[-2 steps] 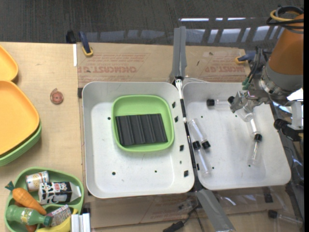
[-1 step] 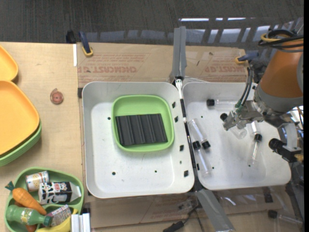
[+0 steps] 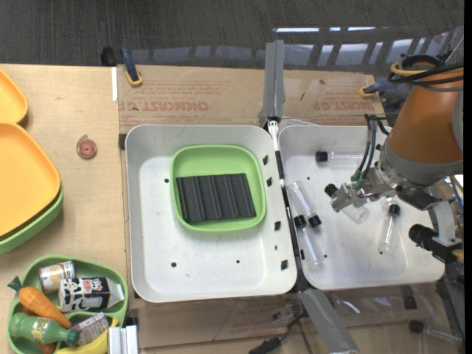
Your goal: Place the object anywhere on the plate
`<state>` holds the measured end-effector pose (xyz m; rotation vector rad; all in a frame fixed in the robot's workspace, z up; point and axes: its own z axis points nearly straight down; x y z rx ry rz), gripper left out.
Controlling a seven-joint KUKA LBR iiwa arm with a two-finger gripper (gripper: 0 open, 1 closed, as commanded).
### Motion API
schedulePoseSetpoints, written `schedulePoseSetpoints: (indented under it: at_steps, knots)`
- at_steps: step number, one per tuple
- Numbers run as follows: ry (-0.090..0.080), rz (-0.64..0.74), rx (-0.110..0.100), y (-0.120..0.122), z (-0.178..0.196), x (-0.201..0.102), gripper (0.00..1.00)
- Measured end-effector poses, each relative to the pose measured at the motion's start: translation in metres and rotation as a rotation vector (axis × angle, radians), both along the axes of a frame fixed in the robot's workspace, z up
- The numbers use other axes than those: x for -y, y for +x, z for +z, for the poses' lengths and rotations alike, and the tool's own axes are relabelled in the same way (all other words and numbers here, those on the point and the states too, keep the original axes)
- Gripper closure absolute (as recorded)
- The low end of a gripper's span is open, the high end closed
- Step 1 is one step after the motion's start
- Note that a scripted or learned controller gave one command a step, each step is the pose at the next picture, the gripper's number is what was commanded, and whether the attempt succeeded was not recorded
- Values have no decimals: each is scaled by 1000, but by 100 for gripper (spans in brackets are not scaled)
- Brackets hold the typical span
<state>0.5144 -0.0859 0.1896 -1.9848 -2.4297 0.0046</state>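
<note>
The green plate (image 3: 217, 186) sits in the left bin (image 3: 147, 264), a dark ribbed mat lying across its middle. In the right bin (image 3: 413, 271) the gripper (image 3: 352, 200) hangs low among several clear tubes (image 3: 304, 231) with black caps (scattered over the floor); one clear tube (image 3: 357, 211) lies right at its tip. Whether that tube is held cannot be told.

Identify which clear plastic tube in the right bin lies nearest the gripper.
The short clear plastic tube just beneath the gripper; the other tubes lie farther off.
</note>
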Motion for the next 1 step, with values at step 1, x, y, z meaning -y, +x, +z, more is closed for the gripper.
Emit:
schedulePoseSetpoints:
  at_steps: [1]
  knots:
    - [-1, 228, 4, 13, 29, -34, 100]
